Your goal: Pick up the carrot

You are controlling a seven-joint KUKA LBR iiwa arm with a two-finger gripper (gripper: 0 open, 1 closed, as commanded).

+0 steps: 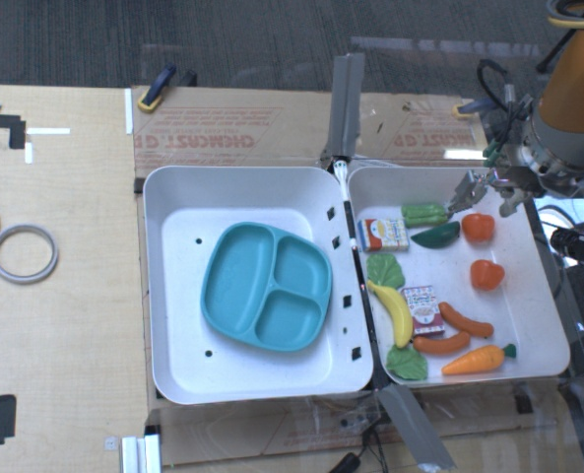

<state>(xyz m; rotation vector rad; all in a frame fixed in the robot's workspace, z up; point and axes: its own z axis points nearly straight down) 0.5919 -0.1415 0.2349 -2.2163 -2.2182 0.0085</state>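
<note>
Nearest you, the carrot point(476, 361) lies in the near right corner of the right bin point(552, 308), orange body pointing left, green tip to the right, nothing holding it. Just beyond it you've got two sausages point(453, 329), one resting close against the carrot's far side. Left of those, the banana point(394, 310) runs along the bin's left side, with a green leaf point(407, 364) at its near end and a small box point(421, 306) beside it. Over in the left bin point(173, 264), the blue divided plate point(267, 286) sits in the middle. Moving farther out, two tomatoes point(484, 254) sit right of centre, then a dark green vegetable point(435, 235) and a light green one point(424, 212). At the far right, your gripper point(488, 193) hovers over the bin's far edge, well apart from the carrot, fingers spread with nothing between them.
</note>
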